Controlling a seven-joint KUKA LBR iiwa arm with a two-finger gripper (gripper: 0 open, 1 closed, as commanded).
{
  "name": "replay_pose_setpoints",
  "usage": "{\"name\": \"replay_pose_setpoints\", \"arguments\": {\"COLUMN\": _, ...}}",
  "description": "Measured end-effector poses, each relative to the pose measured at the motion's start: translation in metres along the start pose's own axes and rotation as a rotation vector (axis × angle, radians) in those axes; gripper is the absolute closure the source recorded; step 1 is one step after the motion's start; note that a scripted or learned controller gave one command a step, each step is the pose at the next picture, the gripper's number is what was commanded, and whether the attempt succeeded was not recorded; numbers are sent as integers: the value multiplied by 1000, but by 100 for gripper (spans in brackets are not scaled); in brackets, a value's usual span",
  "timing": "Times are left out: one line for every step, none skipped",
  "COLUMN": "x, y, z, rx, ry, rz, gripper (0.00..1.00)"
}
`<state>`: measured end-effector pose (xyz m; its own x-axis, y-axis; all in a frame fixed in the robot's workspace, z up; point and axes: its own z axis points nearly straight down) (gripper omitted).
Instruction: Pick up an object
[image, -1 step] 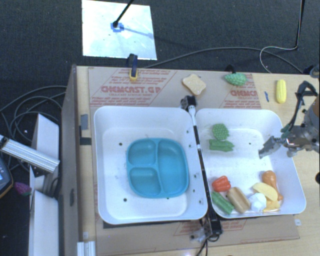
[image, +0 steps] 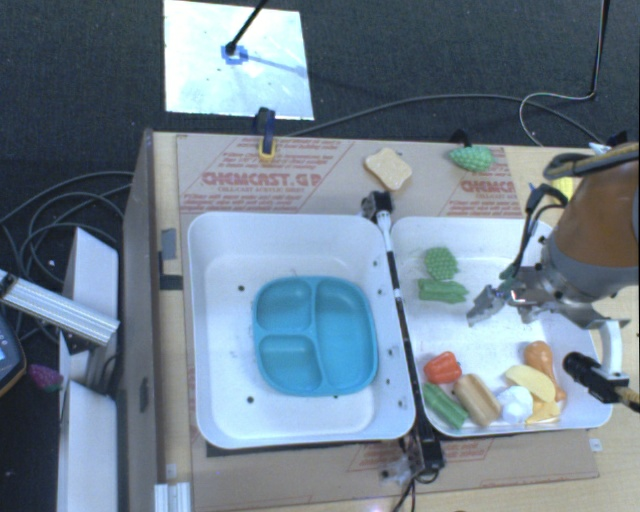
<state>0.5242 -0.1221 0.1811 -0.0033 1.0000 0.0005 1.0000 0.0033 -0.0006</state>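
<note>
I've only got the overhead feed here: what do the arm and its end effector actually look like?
The arm enters from the right: a bulky rounded body with an orange-brown band above a grey wrist section. Dark cables loop along its left side. The end effector is a small grey metal assembly ending in two thin fingers over the right bin. No markings are legible.

- My bench (image: 300, 165) is topped with brown printed board, lit evenly from above.
- Dark carpet floor (image: 70, 90) surrounds it, filling the frame's top and left.
- A pale square sheet (image: 238, 60) lies on the floor at upper centre.
- Cables (image: 60, 200) trail at left.
</note>
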Motion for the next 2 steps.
{"name": "replay_pose_setpoints", "arguments": {"x": 29, "y": 47, "z": 97, "rx": -3, "ry": -1, "rz": 0, "gripper": 0}}
{"name": "replay_pose_setpoints", "arguments": {"x": 19, "y": 101, "z": 96, "rx": -4, "ry": -1, "rz": -1, "gripper": 0}}
